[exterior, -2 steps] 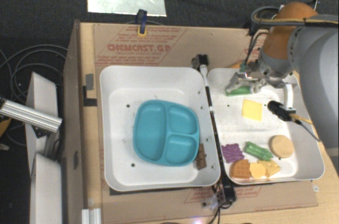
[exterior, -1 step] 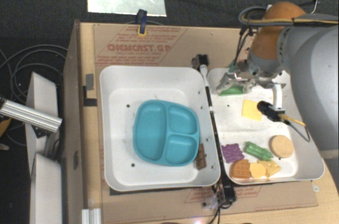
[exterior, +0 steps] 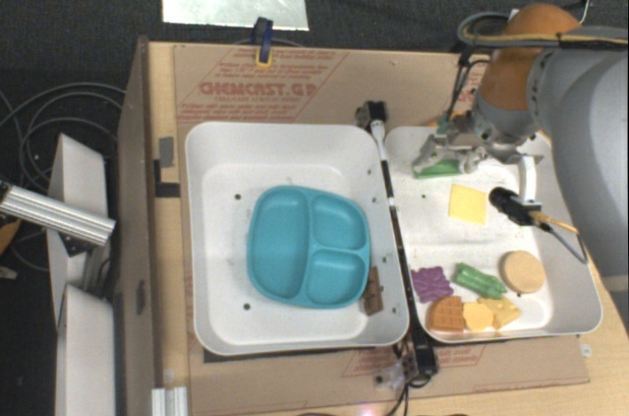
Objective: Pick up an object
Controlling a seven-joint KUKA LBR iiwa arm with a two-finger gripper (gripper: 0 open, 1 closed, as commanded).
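The blue divided plate (exterior: 308,247) is seen in the left bin (exterior: 211,306). In the right bin (exterior: 580,306), at twelve o'clock, a flat green piece (exterior: 433,170) (likely light, stiff plastic) lies under the gripper (exterior: 454,151); its long edges are judged best for grasping. Whether the jaws are spread cannot be told.

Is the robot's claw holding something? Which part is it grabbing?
It cannot be told for sure. The gripper is low at the back of the right bin, right over a green piece, but whether it is pinching it isn't visible.
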